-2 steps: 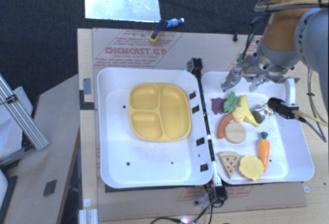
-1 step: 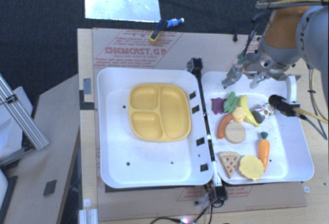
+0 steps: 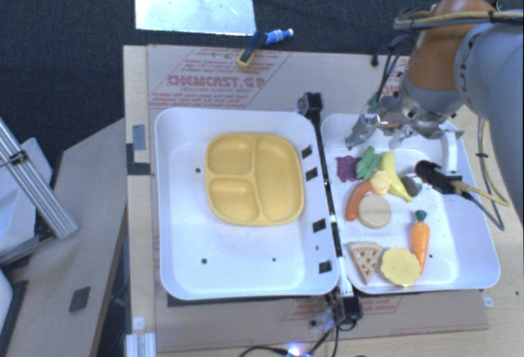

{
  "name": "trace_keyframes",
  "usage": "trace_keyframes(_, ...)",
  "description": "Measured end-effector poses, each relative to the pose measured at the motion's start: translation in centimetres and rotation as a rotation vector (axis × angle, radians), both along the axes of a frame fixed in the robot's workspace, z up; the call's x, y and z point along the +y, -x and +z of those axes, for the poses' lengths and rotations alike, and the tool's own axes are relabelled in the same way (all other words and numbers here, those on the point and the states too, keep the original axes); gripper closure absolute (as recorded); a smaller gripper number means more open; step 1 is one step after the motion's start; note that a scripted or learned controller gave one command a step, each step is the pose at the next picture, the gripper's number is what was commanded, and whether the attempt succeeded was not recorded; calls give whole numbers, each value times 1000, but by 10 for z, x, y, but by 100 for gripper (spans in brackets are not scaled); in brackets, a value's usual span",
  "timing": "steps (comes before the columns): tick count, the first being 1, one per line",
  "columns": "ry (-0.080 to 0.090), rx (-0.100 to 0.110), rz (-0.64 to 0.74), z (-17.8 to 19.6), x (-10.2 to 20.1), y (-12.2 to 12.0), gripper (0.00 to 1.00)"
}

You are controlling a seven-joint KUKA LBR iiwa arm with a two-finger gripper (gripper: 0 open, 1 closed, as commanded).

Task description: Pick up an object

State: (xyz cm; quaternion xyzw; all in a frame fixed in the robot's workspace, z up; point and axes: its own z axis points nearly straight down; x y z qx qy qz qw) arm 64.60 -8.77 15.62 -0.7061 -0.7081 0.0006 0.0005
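Toy foods lie clustered in the right shallow white bin (image 3: 483, 265): a purple grape bunch (image 3: 347, 168), a yellow banana (image 3: 397, 177), a red sausage (image 3: 358, 201), a round tan biscuit (image 3: 376, 212), an orange carrot (image 3: 420, 237), a pizza slice (image 3: 364, 259) and a yellow disc (image 3: 400, 267).

hand (image 3: 370, 128) above toy food (image 3: 385, 216), right bin (image 3: 475, 265)

I work in a robotics lab, not a kitchen: my worktop (image 3: 205, 77) is a bare wooden board laid with a sheet printed "CHEMCAST", standing on dark carpet (image 3: 65, 20). On it two shallow white bins (image 3: 176, 208) sit side by side, joined by black clips, the left holding a yellow divided tray (image 3: 254, 178) and the right a heap of toy food (image 3: 385, 216). Left of the worktop stands an aluminium frame rail (image 3: 33, 183), and cables (image 3: 483, 183) trail beside the right bin.
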Motion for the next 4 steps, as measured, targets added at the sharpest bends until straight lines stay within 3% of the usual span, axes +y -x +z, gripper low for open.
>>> trace_keyframes(2,0,-1,-2,-73,-7,2,0)
trace_keyframes(3,0,-7,-2,-59,-7,0,100)
trace_keyframes(4,0,-7,-3,-11,-7,7,100)
